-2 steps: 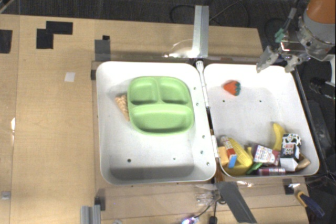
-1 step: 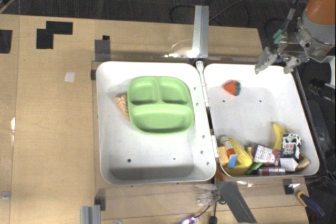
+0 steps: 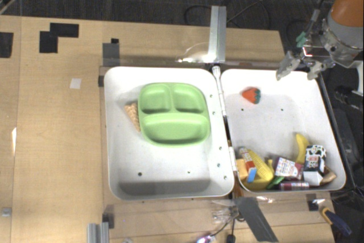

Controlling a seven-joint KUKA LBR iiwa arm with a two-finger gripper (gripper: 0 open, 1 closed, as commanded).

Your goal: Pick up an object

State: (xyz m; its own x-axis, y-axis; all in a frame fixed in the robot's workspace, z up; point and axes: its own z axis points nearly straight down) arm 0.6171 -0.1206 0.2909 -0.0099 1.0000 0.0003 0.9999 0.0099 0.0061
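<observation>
The gripper, fingers spread and holding nothing, hovered at the upper right of the frame over the right bin, whose objects, banana included, lay heaped lower right, presumably awaiting selection.

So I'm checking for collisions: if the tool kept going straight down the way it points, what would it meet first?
Probably bare floor of the right bin near its back rim; the tool, open, hangs above it. The strawberry lies off to the side. Depth is unclear.
</observation>
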